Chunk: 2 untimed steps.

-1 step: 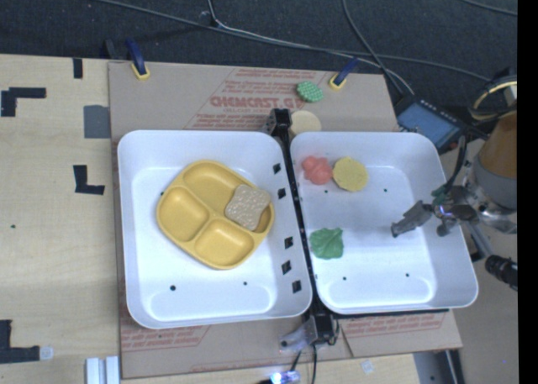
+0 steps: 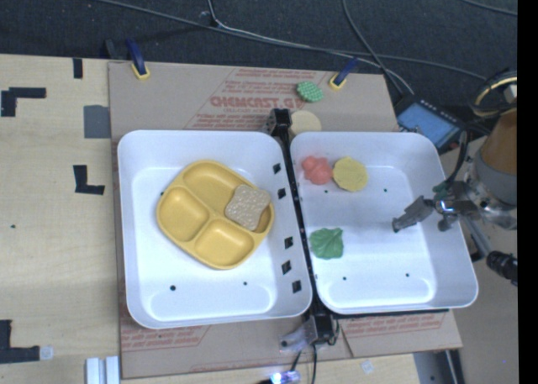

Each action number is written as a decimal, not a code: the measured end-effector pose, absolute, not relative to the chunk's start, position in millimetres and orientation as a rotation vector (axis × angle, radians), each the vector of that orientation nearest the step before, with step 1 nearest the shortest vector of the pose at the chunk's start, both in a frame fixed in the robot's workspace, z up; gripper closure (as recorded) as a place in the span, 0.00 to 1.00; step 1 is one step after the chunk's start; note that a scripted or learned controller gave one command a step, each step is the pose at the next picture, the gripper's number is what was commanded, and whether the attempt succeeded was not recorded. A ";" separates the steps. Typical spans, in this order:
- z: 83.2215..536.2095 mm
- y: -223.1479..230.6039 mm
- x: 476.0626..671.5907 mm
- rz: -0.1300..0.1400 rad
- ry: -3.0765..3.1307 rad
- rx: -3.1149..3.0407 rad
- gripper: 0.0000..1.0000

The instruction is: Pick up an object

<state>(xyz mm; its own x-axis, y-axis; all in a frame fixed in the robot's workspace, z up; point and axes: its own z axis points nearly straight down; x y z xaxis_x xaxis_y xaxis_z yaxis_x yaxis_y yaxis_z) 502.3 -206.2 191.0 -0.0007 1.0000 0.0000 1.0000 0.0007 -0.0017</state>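
Where bins meet, cracker (image 2: 249, 206) on tray (image 2: 189, 213)

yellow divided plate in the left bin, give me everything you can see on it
The yellow plate is a rounded, glossy, plastic-looking dish split by raised ridges into three compartments. It lies flat, rotated diagonally, about mid-floor in the left bin, clear of the walls. A tan, speckled cracker-like piece rests in its right-hand compartment, overlapping the rim there. The other two compartments hold nothing. The gripper is over the right bin, far from it.

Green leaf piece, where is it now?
The green leaf piece lies in the right bin, near its left wall, below the pink piece.
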 end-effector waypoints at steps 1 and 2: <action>145.7 -201.5 496.6 0.005 -2.219 -2.217 0.00; 92.2 -195.1 504.5 0.004 -2.220 -2.216 0.00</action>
